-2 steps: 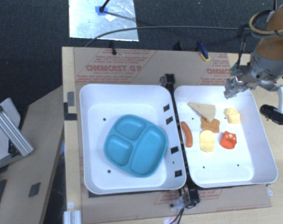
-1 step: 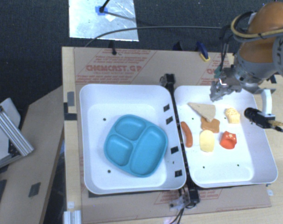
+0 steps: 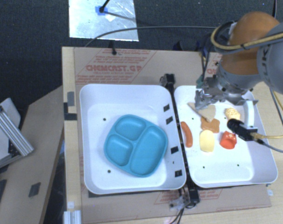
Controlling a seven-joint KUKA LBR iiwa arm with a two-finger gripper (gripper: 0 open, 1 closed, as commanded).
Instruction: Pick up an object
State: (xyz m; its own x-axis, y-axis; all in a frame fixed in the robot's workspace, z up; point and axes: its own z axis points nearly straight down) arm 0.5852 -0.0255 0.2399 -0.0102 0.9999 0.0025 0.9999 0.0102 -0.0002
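The desk (image 3: 53,120) carried two white bins side by side. The left bin (image 3: 92,125) held a blue divided plate (image 3: 135,145), lying flat near its middle. The right bin (image 3: 253,164) held the small toy foods, clustered in its upper half: a red sausage (image 3: 187,134) near the left wall, a pale yellow block (image 3: 207,141), a red pepper-like piece (image 3: 228,140), a brown cracker-like piece (image 3: 210,124), a beige wedge (image 3: 206,112) and a yellow corn-like piece (image 3: 232,113). The grey arm (image 3: 253,45) crowded that bin's top edge, and its tool (image 3: 205,97) sat just above the wedge; whether it was open or closed could not be told.
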